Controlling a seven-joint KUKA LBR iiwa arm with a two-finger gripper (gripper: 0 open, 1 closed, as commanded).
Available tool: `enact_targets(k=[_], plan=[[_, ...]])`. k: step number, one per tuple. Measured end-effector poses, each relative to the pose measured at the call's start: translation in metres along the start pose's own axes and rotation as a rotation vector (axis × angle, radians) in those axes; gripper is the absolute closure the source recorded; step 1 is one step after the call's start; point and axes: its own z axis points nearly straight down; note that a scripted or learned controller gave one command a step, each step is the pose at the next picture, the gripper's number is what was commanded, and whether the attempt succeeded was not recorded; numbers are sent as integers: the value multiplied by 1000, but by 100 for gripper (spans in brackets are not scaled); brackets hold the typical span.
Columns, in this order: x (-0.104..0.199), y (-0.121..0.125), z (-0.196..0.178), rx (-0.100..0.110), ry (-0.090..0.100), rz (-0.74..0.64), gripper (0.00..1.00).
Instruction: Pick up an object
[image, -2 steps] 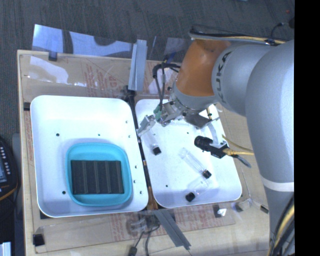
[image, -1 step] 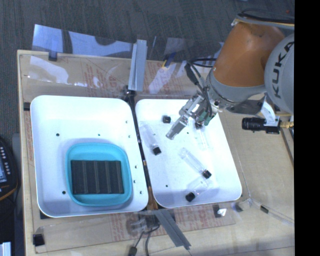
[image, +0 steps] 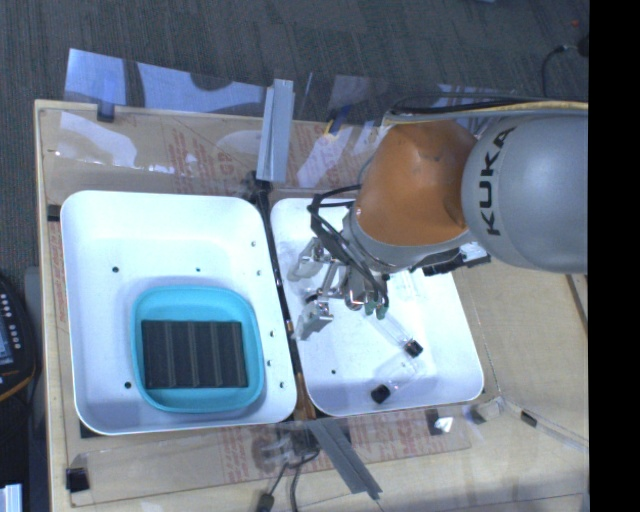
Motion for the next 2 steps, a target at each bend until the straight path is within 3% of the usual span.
enact_targets(k=[1,2], plan=[[-67,-32,1,0,-3,-166,0],[-128,-57,19,0,-3,-105,0]])
